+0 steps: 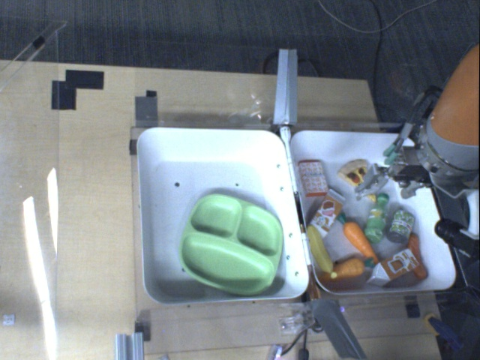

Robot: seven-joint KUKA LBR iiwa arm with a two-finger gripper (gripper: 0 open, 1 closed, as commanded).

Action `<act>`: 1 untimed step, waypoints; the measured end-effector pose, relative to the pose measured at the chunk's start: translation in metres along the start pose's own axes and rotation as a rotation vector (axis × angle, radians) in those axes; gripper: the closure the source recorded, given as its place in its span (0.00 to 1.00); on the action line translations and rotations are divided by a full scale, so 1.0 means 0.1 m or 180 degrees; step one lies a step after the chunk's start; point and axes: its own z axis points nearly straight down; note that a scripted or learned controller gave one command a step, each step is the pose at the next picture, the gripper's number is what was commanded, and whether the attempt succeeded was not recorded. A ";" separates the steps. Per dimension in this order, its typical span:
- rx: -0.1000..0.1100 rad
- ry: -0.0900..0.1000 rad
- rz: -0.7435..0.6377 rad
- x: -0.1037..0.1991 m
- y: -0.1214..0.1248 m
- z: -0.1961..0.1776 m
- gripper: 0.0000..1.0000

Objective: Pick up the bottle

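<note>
The worktop (pixel 90 223) is pale wood and carries two white bins side by side. The left bin (pixel 161 171) holds a green tray (pixel 232 242) with three compartments, lying tilted in the corner nearest the right bin. The right bin (pixel 442 272) is the landmark for the rest. The arm (pixel 457 118) comes in over its far right corner, and the gripper (pixel 379 177) hangs over the bin's middle back part, just beside a tan pastry-like piece (pixel 355 172); whether it is spread or pressed together I cannot tell at this size.

Along the bin's left wall lie a red-and-white carton (pixel 312 177) at the back, a smaller red-and-white box (pixel 325 216) below it, and a yellow corn-like piece (pixel 321 250) toward the front. In the bin's middle sits an orange carrot (pixel 358 238); a second orange piece (pixel 349 268) lies at the front. The bottle (pixel 375 222), small and green, stands in the middle, just right of the carrot and below the gripper, apart from it. A green can (pixel 400 225) lies to its right, and a brown box (pixel 401 263) sits by the front right corner. Labels are printed on the boxes and the can, but no writing can be read.
</note>
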 end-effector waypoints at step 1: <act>0.0001 0.0001 0.0344 -0.70 -0.09 0.42 0.00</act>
